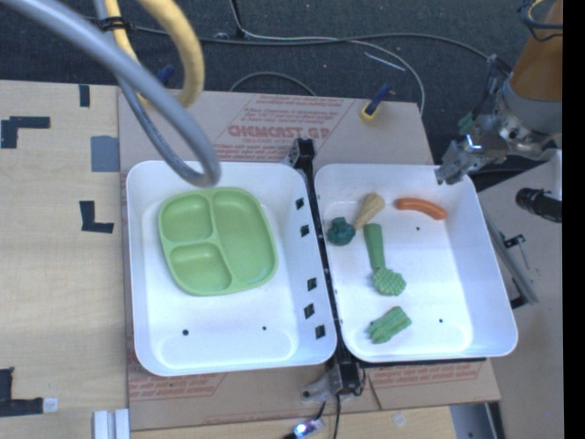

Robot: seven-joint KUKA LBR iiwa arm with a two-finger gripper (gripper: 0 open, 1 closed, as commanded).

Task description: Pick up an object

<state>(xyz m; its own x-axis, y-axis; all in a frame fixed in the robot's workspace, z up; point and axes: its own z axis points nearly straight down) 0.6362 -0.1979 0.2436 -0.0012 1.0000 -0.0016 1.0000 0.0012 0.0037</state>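
Note:
The right bin (457, 282) holds several small toys. An orange sausage-shaped piece (420, 208) lies near its far right corner. A tan piece (368, 208) and a dark green round piece (341, 232) lie at its far left. A green brush-like piece (379, 263) lies in the middle, and a light green chunk (389, 324) sits near the front. My gripper (454, 167) hangs over the bin's far right corner, up and to the right of the orange piece, and nothing shows in it.
A green divided plate (218, 241) lies in the left bin (146, 318). A grey hose (155, 126) and a yellow hose (178, 35) cross above the left bin's far side. Black clips (311, 282) line the seam between the bins.

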